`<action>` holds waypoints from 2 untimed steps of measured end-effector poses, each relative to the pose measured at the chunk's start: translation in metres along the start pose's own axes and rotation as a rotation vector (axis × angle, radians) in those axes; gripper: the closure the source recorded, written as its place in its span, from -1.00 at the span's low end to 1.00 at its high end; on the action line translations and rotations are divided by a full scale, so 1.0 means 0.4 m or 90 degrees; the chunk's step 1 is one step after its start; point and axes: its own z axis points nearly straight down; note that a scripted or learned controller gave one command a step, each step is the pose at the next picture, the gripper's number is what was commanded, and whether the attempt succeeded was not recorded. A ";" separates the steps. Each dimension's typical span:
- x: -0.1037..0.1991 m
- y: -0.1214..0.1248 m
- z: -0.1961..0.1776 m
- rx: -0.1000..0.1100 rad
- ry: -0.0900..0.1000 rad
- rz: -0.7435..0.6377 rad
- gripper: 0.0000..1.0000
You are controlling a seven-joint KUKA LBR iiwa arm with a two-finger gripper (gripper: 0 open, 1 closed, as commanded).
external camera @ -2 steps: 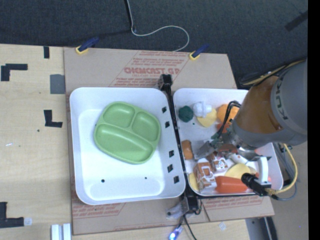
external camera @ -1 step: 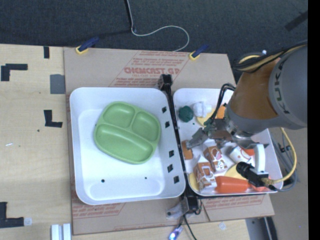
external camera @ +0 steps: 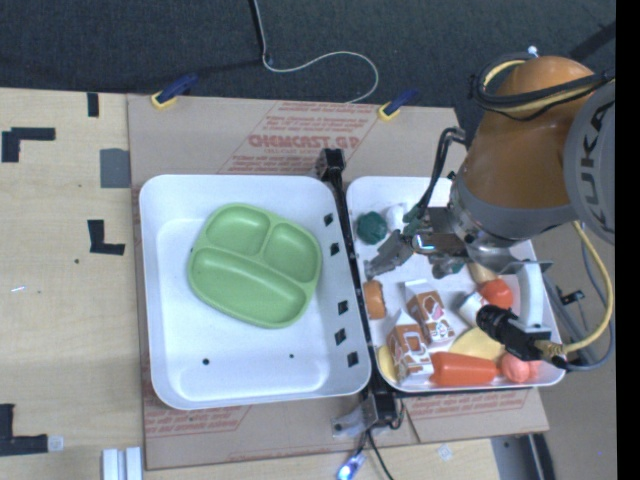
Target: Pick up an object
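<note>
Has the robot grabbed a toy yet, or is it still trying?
Nothing looks picked up yet. The gripper hangs open over the right bin, near the dark green toy, with nothing between its fingers. The orange toy, the cartons and the rest lie in that bin. The green plate sits in the left bin. Left: closing on one toy and lifting it.

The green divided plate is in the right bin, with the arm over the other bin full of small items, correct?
Not quite. The camera view shows the green divided plate in the left bin, not the right. The rest holds: the arm is over the other bin, which holds the small items.
</note>
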 end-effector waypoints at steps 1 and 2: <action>0.158 -0.001 -0.013 0.006 -0.001 0.000 -1.00; 0.149 -0.001 -0.036 0.008 -0.002 0.003 1.00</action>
